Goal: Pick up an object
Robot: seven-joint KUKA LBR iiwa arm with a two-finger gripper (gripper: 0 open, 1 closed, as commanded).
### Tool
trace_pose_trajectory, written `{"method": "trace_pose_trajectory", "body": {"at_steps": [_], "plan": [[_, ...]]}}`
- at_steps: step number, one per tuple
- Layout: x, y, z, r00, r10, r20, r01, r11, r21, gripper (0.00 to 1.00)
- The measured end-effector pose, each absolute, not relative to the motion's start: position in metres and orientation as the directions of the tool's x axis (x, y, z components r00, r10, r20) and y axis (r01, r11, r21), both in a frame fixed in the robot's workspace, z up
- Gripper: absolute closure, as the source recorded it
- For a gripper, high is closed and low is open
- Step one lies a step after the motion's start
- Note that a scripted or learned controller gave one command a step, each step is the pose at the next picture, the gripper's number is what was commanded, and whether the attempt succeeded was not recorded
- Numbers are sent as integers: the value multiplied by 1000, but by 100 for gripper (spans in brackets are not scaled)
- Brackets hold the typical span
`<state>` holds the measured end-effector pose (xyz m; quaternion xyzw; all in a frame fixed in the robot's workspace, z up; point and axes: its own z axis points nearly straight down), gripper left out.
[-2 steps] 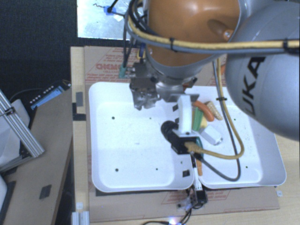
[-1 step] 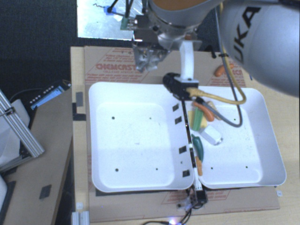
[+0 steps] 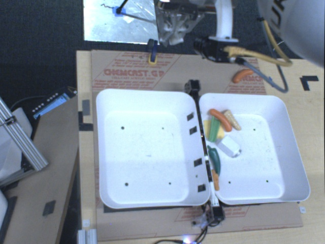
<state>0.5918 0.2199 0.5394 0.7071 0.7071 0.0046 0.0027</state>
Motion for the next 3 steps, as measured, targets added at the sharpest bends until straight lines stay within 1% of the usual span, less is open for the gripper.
{"method": "trace_pose_trajectory", "body": {"at_steps": [1,2,3], "plan": [[589,234,345,-1,1000,-5,1000,1,-15,100],[672,234,439,-1,1000,4,1000,1,15,100],[668,234,543,-5,1000,5,1000,5,14,100]]}}
